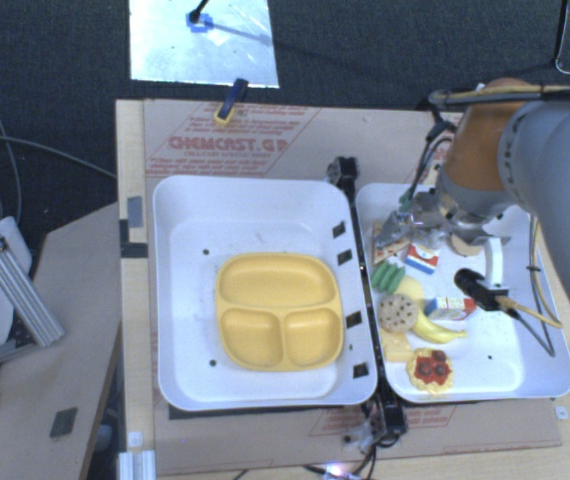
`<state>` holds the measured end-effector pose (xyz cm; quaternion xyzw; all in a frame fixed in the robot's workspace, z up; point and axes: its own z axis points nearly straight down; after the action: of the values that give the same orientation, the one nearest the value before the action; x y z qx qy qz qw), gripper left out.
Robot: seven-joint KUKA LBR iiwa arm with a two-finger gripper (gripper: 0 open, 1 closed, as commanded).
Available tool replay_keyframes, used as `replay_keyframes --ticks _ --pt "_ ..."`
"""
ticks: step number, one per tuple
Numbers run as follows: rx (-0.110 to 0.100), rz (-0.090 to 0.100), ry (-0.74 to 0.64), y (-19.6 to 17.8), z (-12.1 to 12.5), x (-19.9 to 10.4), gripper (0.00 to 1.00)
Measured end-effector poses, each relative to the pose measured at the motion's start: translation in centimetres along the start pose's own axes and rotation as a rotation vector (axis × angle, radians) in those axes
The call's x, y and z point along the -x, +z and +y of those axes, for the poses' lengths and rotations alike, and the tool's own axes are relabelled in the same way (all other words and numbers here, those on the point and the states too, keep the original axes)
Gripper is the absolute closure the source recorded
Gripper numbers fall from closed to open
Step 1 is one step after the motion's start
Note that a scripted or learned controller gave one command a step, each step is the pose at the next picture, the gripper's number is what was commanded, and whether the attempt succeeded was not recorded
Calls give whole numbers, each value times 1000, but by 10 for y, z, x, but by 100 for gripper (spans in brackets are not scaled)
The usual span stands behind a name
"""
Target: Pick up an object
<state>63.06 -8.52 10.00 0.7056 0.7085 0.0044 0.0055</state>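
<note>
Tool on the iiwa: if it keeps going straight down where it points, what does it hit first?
Probably the cluster of small toy food packets at the right bin's upper left, directly under the tool; depth is unclear.

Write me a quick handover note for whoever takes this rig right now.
Gripper: low over the right bin's upper left corner, above the toy pile; grasp state unclear.
Job's things: cookie, banana, pizza slice and a red-white-blue carton, all lying in the right bin.
Left bin: yellow divided tray.
Done: nothing visibly lifted.
Left: pick up an object.
</note>
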Motion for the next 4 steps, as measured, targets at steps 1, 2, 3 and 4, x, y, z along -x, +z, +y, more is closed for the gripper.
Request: replay_keyframes --ticks 1,2,3,4 --pt "-6 0 -2 -2 41 10 0" --pt "-7 0 -4 -12 40 10 100" --pt "-8 0 -5 -12 40 10 0" --pt "5 4 1 7 22 31 0"
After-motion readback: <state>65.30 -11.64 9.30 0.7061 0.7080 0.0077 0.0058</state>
